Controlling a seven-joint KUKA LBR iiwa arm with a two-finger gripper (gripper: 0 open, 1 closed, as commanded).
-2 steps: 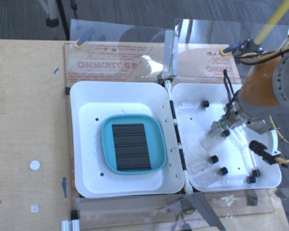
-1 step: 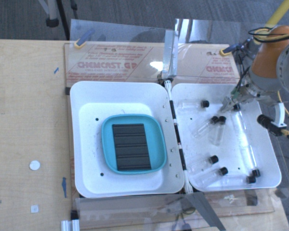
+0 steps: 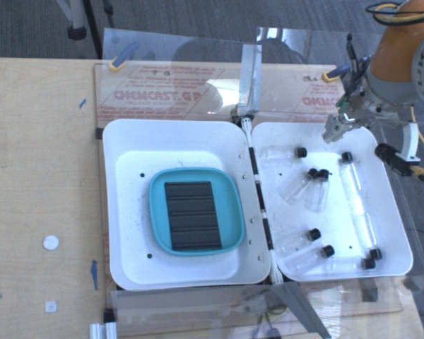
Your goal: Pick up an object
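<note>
Bins (image 3: 120,147) rest on a wooden bench (image 3: 35,154).

The setting is appearing as a robotics lab. A wooden bench (image 3: 35,175) is carrying two white bins (image 3: 120,143), clear acrylic shielding (image 3: 177,83), and a tripod leg (image 3: 72,9) is standing behind.

Pale wooden bench (image 3: 35,161) under bright light, grey carpeted floor (image 3: 198,6) beyond.
</note>
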